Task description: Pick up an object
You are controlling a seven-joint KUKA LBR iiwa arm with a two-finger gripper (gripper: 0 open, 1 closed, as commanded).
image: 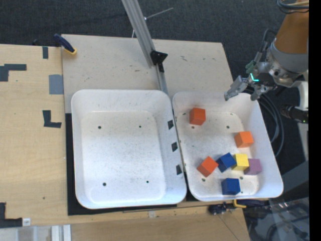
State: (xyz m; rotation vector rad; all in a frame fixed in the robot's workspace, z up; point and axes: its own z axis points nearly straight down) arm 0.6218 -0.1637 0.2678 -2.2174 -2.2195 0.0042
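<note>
Blocks are gathered in the right bin [266, 134], seven in all, none of them lifted; an orange block [197, 116] is set alone toward the bin's far left part, well apart from the rest; a second orange block [244, 139] is found near the bin's right wall; a third orange block [207, 165] is placed toward the near side, just beside a blue block [226, 161]; a yellow block [242, 161] is seen next to that blue one, and a purple block [253, 166] lies just beside the yellow one, near the right wall; another blue block [230, 186] is set closest to the bin's near rim.

The end effector [243, 90] is held above the far right corner of the right bin, over its rim, well apart from every block; nothing is seen between its fingers; whether they are spread or closed cannot be told from this slant. The grey arm [291, 39] with its orange band is seen reaching in from the bench's right side.

The left bin [80, 134] is set touching the right one along their shared wall; both are carried on the bench [110, 59]; a metal rail [138, 19] is seen crossing the bench's far edge at a slant; a blue and yellow clamp [65, 44] is found at the far left corner.
</note>
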